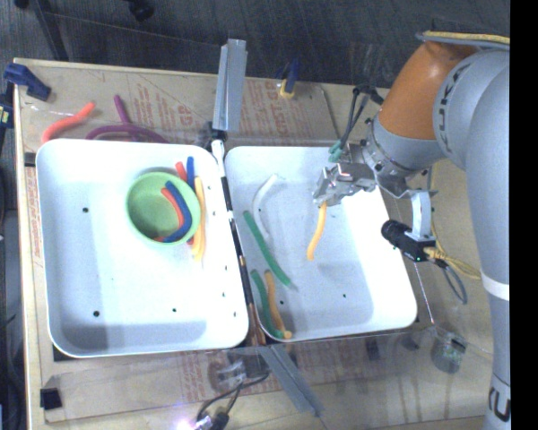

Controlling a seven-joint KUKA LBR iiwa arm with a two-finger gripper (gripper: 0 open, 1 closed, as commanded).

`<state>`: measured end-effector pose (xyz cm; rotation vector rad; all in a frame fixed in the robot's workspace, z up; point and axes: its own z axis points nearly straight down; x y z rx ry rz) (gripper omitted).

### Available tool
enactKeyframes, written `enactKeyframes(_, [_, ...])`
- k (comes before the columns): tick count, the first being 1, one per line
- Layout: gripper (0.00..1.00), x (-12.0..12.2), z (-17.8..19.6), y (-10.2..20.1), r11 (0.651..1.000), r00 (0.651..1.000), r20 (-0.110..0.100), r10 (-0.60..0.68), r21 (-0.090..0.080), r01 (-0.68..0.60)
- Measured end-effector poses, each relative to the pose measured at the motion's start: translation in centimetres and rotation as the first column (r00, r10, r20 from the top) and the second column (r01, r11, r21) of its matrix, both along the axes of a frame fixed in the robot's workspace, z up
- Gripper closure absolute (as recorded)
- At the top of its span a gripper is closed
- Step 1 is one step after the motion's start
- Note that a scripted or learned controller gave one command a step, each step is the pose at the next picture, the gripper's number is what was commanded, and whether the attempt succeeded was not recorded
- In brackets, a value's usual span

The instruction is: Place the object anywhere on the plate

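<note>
Right of centre, over the right bin (390, 303), jaws (332, 195) pinched on the top end of a thin, bendy yellow strip (316, 234) dangling above the smooth white floor. Arm (448, 88) reaching in from the right edge, rounded orange-and-grey wrist tilted down-left. In the left bin (81, 267), round green plate (158, 206) bearing curved red, blue and yellow strips.

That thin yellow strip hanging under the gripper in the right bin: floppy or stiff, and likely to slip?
The yellow strip hangs from the gripper with a gentle curve, so it is probably flexible, like cord or soft tubing. It looks thin and likely light. Gripped at its top end alone, it may swing in transit and could slide out. On the green plate it should drape rather than roll.
</note>
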<state>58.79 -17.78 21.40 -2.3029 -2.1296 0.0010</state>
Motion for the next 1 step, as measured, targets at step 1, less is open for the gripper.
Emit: enactKeyframes(1, [0.00, 0.00, 0.01, -0.01, 1.000, 1.000, 0.000, 0.000, 0.000, 0.000])
